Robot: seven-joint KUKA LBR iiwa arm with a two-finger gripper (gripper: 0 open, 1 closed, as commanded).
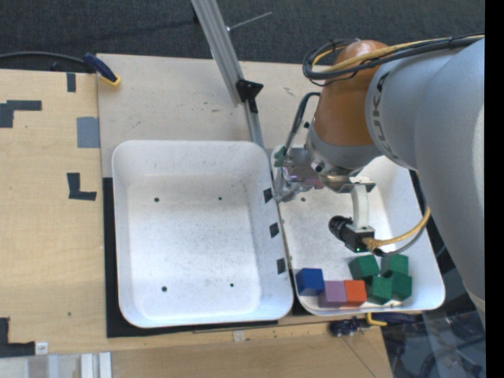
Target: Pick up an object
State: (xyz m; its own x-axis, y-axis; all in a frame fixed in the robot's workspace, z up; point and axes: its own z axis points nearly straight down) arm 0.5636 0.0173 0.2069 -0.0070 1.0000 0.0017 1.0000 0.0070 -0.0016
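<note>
Bench, two white bins (142, 179) | blocks (358, 283) in right bin's near corner | fingers (293, 178): state unclear

Both white bins (189, 235) look like smooth plastic with a faint speckle. The bench (47, 235) looks like matt pale wood. The arm (433, 109) has a smooth grey shell and a glossy orange band (346, 101). The blocks (358, 282) look matt.

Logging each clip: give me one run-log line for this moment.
arm: over right bin | gripper: near bin's top left corner, nothing seen held | blocks: clustered at bin's near edge | left bin
</note>
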